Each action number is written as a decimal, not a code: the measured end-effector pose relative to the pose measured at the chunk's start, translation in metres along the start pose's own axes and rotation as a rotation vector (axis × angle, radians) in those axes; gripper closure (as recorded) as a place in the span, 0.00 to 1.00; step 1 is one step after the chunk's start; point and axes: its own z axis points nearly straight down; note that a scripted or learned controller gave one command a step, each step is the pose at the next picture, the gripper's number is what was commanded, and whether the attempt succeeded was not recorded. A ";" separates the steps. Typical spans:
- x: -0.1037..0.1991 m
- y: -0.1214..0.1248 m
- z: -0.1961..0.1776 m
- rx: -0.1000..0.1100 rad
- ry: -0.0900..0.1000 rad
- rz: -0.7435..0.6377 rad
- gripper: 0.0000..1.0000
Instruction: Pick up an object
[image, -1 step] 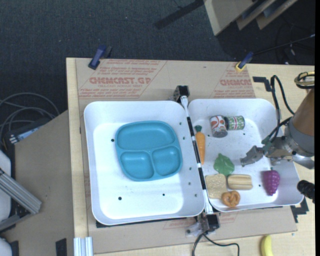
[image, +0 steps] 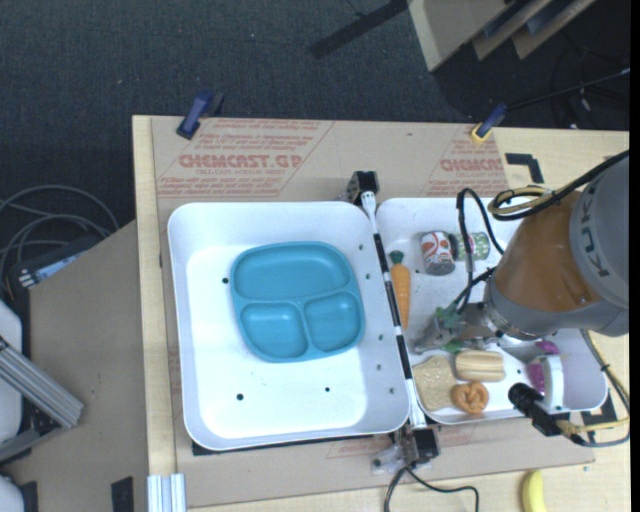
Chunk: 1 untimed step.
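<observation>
The right bin (image: 400, 215) holds several toy foods. An orange carrot (image: 400, 288) lies along its left wall, and a small can (image: 436, 251) stands near the back beside a small green-topped item (image: 478, 243). Toward the front lie a tan bun (image: 478, 365), a slice of bread (image: 433, 380) and a brown pastry (image: 470, 398). My gripper (image: 441, 331) hangs low over the middle of this bin, just right of the carrot's lower end and just above the bun and bread. The arm's wrist (image: 540, 280) hides part of the bin behind it.
The left bin (image: 200, 300) holds a blue divided plate (image: 297, 300). A purple and white item (image: 546, 372) lies at the right bin's front right. A black cable (image: 470, 215) loops over the right bin's back. A yellow object (image: 533, 492) lies on the bench front.
</observation>
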 end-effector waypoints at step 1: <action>-0.030 0.042 0.000 -0.001 -0.001 0.001 0.00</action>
